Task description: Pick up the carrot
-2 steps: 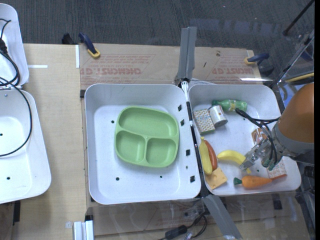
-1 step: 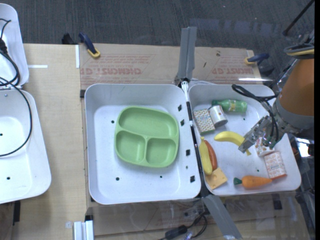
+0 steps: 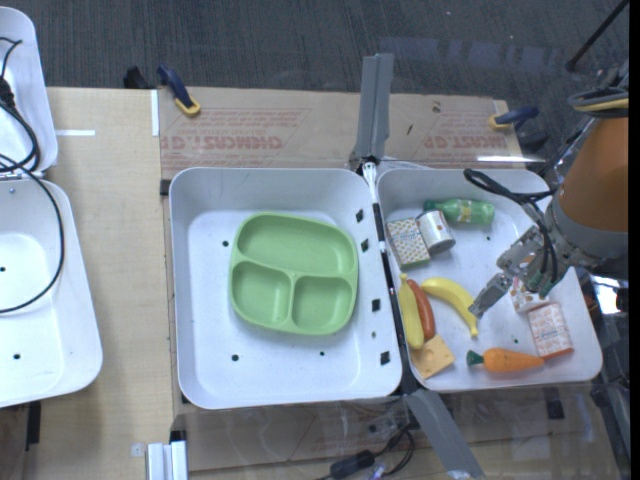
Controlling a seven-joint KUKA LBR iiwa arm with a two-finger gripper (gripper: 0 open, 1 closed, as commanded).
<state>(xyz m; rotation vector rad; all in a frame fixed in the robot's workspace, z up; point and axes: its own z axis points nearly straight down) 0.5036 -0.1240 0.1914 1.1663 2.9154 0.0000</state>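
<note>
Seen from above at a slant: a pale wooden bench [image 3: 110, 268] topped with a sheet of brown cardboard [image 3: 290, 128] printed with red lettering, dark carpet beyond its far edge. Clipped to that cardboard, a blue clamp [image 3: 176, 90] at far left and another at far right. Side by side on the bench, two shallow white bins. In the left bin [image 3: 195, 268], a green divided plate [image 3: 294, 272] with three compartments, lying flat near the middle. In the right bin [image 3: 590, 353], a scatter of toy food and packets.

Reaching in from the right, the grey arm with its orange band [image 3: 606, 173], ending in the gripper [image 3: 500, 278] over the right bin's middle. Fingers spread apart, as far as the blur allows, with nothing between them; one fingertip close to the banana [image 3: 452, 298], the other near a small carton [image 3: 548, 328].

Lying on its side near the front wall of the right bin, the carrot [image 3: 506, 361]: orange, tapered, smooth, green stub at its left end, thick end pointing right. Clear of the gripper, nearer the camera. Just left of it, a yellow cheese wedge [image 3: 432, 356]; just right and behind, the carton.

Farther back: a green bottle [image 3: 462, 211] on its side, a silver can [image 3: 435, 230], a patterned box [image 3: 406, 241], and a red sausage [image 3: 425, 311] beside the banana.
</note>
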